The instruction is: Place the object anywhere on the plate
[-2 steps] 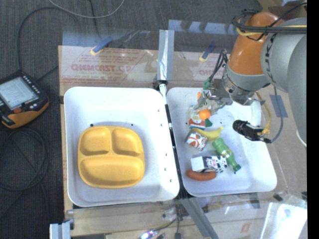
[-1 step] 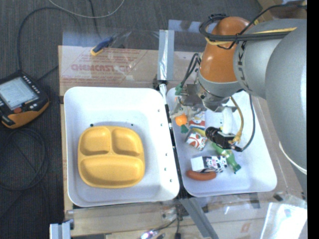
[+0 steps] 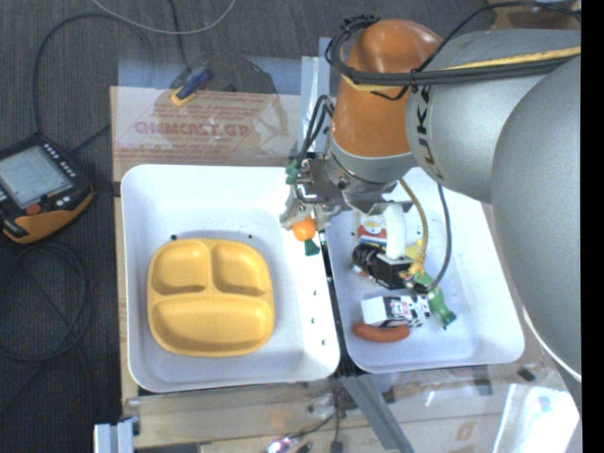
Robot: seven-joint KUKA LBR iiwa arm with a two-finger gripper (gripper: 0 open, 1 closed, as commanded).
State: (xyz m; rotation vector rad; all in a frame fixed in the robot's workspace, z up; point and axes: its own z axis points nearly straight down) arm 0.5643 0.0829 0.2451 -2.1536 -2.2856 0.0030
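Note:
A yellow three-compartment plate (image 3: 210,295) lies in the left bin (image 3: 142,196), toward its front left. My gripper (image 3: 304,217) hangs over the left bin's right edge, close to the divider between the bins. It is shut on a small orange toy carrot (image 3: 303,229), whose green tip (image 3: 311,247) points down. The carrot is in the air, to the right of the plate and a little behind it, apart from it.
In the right bin (image 3: 491,338) lie a red sausage (image 3: 382,331), a small white carton with black spots (image 3: 401,308), a green piece (image 3: 440,311) and a white bottle with a red label (image 3: 376,225). A handheld pendant (image 3: 38,185) sits off the bench at left.

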